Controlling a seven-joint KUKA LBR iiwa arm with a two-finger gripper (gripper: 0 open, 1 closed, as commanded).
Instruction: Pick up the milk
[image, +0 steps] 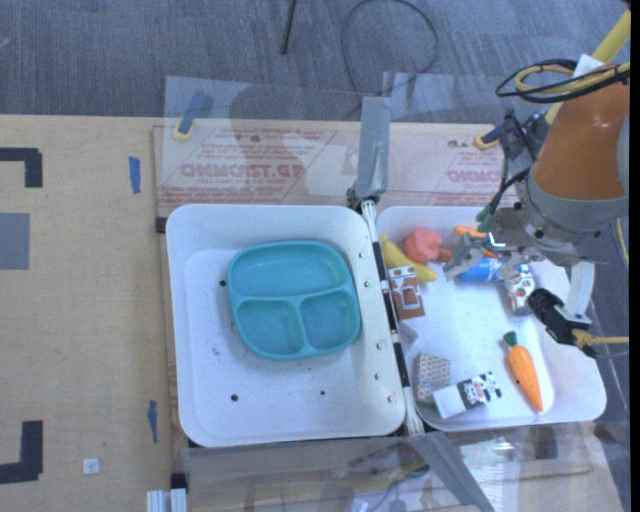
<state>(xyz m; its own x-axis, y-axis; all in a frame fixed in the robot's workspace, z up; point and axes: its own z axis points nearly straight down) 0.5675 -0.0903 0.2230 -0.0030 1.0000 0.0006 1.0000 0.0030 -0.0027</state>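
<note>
From my feed, the milk (472, 392) is a small carton lying on its side in the near part of the right bin (590, 400), white with black cow-style patches and a plain white end facing left. It rests just beside a tan patterned box (432, 372), and a carrot (524, 372) with green top lies a little to its right, apart from it.

The end effector (497, 258) sits over the far part of the same bin, below the grey wrist and orange band of the arm (580, 150). It is well apart from the milk. The metal fingers are tangled visually with a blue object (484, 268) and a small white printed carton (518, 290) beneath them, so I cannot tell how wide the end effector stands or whether anything is gripped.

Further left in that bin I see a pink rounded item (425, 243), a yellow banana (408, 260) and a brown-and-white carton (406, 295) against the dividing wall. The left bin (200, 400) carries a teal divided plate (295, 298). Both bins sit on the wooden worktop (80, 300).
</note>
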